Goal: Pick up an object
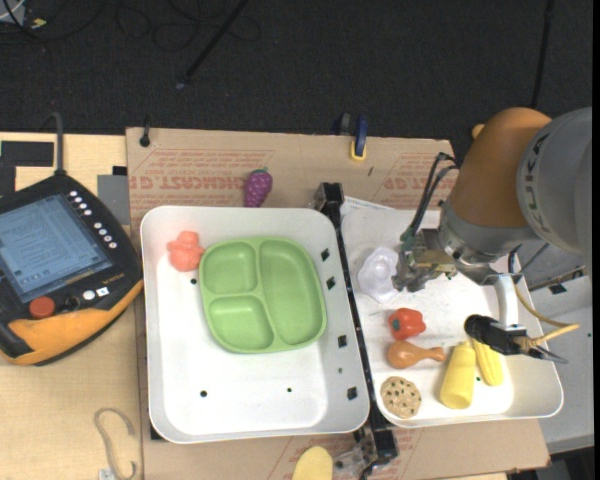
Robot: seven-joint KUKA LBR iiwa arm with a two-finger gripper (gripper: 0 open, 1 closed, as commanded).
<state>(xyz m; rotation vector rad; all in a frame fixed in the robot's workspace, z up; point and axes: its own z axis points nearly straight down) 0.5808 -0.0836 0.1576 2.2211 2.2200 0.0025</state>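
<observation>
My gripper [408, 274] hangs low over the upper left part of the right bin [545, 393]. It is right beside a clear, pale plastic object [377, 271], which lies just to its left. Below the gripper lie a red pepper [407, 322] and a brown drumstick [412, 354]. A round cookie [401, 397] rests near the bin's front edge. A yellow corn cob [460, 373] lies at the front right, with another yellow piece [489, 363] against it. Nothing shows held in the gripper.
The left bin [180, 388] holds a green divided plate [261, 294] and a pink toy [184, 251] at its upper left. Purple grapes [258, 186] lie on the cardboard behind the bins. A teach pendant [50, 258] sits far left. A yellow object [314, 463] lies below the bins.
</observation>
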